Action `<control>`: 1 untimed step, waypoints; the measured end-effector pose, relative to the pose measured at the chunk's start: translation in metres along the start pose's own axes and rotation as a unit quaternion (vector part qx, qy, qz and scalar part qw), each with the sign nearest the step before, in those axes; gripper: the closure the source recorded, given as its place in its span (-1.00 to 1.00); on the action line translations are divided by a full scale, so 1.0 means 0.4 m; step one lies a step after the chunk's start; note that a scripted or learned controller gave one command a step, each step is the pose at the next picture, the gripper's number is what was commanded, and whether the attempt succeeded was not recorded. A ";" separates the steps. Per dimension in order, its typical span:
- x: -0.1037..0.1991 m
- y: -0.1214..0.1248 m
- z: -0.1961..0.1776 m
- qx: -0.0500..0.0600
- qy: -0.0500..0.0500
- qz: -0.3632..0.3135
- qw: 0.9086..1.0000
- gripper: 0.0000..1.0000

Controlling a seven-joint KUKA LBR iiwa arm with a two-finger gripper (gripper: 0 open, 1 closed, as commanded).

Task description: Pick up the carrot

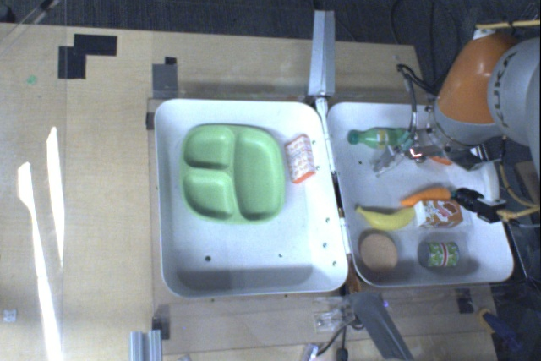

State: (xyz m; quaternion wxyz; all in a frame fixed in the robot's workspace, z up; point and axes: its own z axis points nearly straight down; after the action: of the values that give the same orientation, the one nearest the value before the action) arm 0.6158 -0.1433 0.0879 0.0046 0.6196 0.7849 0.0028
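Pale wooden bench (93,182) carries two shallow white bins side by side; the arm enters over the right bin (504,266)

1. Gripper (396,158): stands over the far half of the right bin, just beside the green bottle (376,136). Nothing is seen held in it. Whether it is apart or together cannot be told from this angle.

2. Carrot (427,196): lies flat near the middle of the same bin, on the near side of the gripper and slightly toward the arm's side, apart from it. Its long axis runs roughly across the bin. The banana (387,217) lies just beside its left end. A printed pouch (443,216) lies against or almost against its near side; which of the two cannot be told.

3. Step in hand, as judged: approach. Centre the gripper above the carrot's mid-length. Turn the wrist so the closing direction crosses the carrot's narrow width. Descend straight and close only when level with it. Keep off the banana and the pouch, since a descent set too near would likely catch one of them.

4. Further out: a brown round item (379,250) and a green can (439,254) sit at the near edge. The left bin (254,279) holds a green divided plate (234,172) and a small packet (299,158), well apart from the work
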 end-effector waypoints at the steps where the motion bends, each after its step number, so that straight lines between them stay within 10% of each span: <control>1: -0.024 -0.144 -0.004 0.000 -0.001 -0.103 0.995 -1.00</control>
State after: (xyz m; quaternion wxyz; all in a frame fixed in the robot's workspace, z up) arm 0.5619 -0.1659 0.0889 0.0057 0.5352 0.8447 0.0018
